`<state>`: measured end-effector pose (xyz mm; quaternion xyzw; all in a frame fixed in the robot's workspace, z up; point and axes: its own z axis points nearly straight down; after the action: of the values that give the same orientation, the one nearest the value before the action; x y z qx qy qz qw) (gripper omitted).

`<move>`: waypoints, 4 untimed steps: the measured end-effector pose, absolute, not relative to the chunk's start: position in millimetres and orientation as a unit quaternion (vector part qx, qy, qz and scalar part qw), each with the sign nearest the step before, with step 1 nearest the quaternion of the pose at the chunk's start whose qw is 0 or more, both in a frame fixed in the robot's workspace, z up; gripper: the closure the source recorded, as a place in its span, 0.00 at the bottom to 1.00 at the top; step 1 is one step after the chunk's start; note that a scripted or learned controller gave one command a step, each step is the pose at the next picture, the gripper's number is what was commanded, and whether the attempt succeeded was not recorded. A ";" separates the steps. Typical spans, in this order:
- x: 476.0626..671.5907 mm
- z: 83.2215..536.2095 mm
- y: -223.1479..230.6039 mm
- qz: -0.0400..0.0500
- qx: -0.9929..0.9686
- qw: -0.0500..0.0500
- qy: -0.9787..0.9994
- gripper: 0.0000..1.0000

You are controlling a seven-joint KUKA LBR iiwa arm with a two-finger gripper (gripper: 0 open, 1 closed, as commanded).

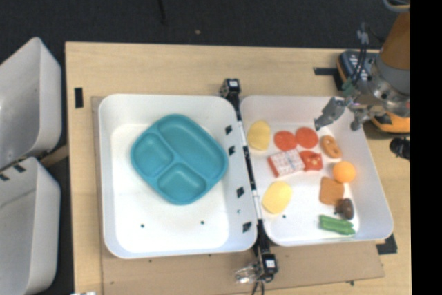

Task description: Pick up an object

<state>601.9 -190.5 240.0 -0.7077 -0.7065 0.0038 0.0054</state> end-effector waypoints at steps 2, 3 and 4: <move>605.9 194.9 -199.7 0.003 -0.707 0.003 -0.707 0.00; 605.7 147.1 -195.2 0.003 -0.707 0.003 -0.707 0.00; 607.7 99.9 -196.1 -0.001 -0.708 0.001 -0.706 0.00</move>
<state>607.7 -196.1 99.9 -0.7081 -0.7062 -0.0006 0.0008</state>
